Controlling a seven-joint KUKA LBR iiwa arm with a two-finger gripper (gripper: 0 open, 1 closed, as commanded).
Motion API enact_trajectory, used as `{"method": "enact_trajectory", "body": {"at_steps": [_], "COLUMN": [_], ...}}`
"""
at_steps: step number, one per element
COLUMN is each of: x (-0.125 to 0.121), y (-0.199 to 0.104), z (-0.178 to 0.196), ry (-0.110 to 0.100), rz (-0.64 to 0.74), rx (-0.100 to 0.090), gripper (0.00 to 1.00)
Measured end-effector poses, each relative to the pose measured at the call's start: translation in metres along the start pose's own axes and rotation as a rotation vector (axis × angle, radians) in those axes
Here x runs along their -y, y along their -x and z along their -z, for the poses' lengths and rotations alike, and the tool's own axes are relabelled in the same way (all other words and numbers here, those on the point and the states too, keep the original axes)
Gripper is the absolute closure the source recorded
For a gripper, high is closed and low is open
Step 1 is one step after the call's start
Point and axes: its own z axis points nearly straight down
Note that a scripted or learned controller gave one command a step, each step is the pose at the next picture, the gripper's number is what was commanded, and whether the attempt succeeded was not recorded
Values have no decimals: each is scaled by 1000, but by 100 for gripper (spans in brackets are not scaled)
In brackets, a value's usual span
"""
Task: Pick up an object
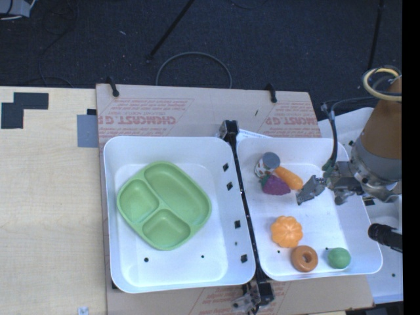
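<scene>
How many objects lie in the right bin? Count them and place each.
6: grey-capped piece, carrot and purple piece clustered at the back; pumpkin mid-bin; doughnut and green ball in front. More may hide under the cluster.

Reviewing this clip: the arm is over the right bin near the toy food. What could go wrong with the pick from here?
The claw sits beside a tight cluster: the carrot, purple piece and grey-capped item touch, so it may nudge or catch more than one. The round orange pumpkin could roll away. Closing near the right bin wall may clip it.
</scene>
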Motion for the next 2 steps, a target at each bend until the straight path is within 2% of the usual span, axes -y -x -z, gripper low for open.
{"method": "enact_trajectory", "body": {"at_steps": [1, 2], "x": [-2, 2], "y": [0, -6], "z": [5, -41], "ry": [10, 6], "rz": [2, 2], "rx": [2, 1], "gripper": [0, 0]}}
